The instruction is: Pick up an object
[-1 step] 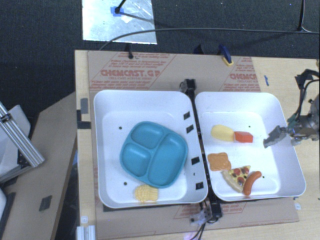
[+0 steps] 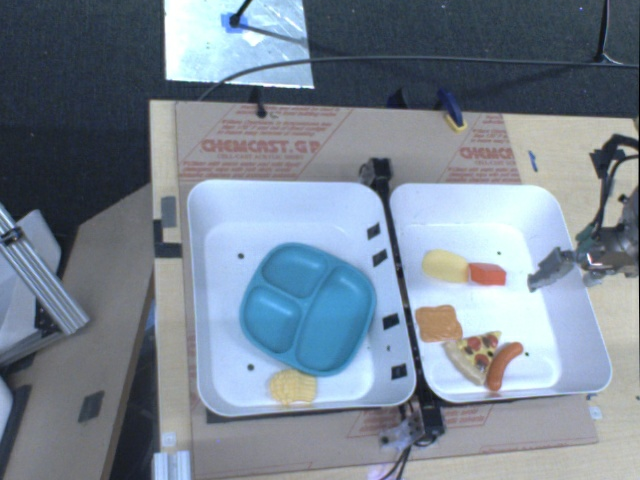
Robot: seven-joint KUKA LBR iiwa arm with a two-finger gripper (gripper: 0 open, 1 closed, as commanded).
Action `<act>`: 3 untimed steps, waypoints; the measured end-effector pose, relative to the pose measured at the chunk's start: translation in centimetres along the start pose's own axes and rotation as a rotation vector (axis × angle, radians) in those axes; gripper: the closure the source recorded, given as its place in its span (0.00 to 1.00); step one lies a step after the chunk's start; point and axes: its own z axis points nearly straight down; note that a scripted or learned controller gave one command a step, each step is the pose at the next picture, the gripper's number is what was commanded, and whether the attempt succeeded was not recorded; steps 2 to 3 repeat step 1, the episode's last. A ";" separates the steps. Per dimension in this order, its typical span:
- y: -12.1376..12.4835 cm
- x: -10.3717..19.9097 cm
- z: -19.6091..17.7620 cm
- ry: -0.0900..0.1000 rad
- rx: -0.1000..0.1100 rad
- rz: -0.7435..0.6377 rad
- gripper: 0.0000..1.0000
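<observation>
A brown board (image 2: 300,138) printed with red lettering lay over the bench (image 2: 100,268), and two white bins rested on it side by side. The left bin (image 2: 215,268) and the right bin (image 2: 560,228) touched along a line of black clips (image 2: 385,288) between them. A blue clamp with a yellow tip (image 2: 452,111) sat at the board's far edge. Past that edge, on the dark carpet (image 2: 80,68), lay a shiny square sheet (image 2: 240,28) with a bit of blue tape (image 2: 233,21) on it. A metal rail (image 2: 35,273) lay slantwise beyond the bench's left edge.
</observation>
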 end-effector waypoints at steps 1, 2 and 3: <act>-0.3 1.0 4.8 0.002 0.003 0.002 0.00; -0.3 1.0 4.8 0.002 0.003 0.002 0.00; -0.3 1.0 4.8 0.002 0.003 0.002 0.00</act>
